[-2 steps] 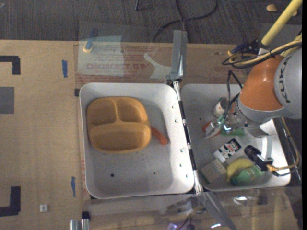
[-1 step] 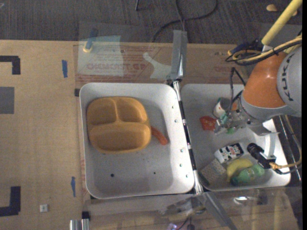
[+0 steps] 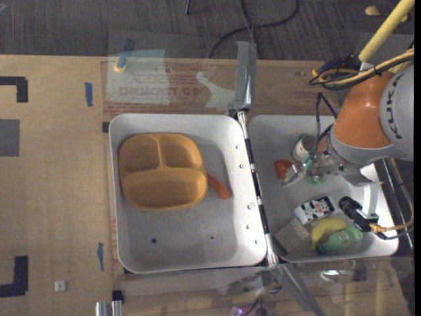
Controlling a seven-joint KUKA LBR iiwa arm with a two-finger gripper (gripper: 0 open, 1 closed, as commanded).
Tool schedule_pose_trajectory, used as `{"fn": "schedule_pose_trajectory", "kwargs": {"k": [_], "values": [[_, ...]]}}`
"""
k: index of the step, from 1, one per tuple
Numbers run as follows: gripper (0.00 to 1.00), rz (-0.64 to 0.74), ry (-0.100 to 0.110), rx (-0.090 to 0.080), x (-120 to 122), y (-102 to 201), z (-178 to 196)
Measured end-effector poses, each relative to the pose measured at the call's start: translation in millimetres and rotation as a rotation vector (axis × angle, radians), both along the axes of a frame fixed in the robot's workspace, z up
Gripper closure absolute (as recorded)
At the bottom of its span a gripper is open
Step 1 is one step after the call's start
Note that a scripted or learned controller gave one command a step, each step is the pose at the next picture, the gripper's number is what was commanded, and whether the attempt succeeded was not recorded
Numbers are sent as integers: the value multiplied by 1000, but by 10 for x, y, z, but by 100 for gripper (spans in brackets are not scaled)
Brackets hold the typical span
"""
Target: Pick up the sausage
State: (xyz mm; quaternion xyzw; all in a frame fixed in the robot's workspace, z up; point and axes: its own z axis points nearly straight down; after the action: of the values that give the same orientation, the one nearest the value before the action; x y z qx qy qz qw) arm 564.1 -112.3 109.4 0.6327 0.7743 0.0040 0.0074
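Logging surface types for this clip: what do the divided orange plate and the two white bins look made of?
The divided plate looks like moulded plastic, matte: uniform orange, rounded compartment ridges, no sharp glare. The left bin and right bin look like smooth plastic or coated sheet, with soft sheen and rounded corners; which one, I cannot tell.

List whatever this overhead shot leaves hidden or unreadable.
- Gripper: finger state unreadable in the camera view, small and cluttered under the wrist.
- Sausage: its left end is hidden by the orange plate.
- Red item by the gripper: too blurred to identify.
- Right bin: far side covered by the arm.
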Motion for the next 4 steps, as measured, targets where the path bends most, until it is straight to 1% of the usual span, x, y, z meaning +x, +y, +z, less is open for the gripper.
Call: {"fn": "schedule_pose_trajectory", "kwargs": {"k": [1,2,3,4], "values": [[0,-263,17,5,657,153,-214],[100,-260,9,5,683,170,-95],[100,-82,13,3,1034,783,765],[100,-212,14,4,909,1070,2220]]}}
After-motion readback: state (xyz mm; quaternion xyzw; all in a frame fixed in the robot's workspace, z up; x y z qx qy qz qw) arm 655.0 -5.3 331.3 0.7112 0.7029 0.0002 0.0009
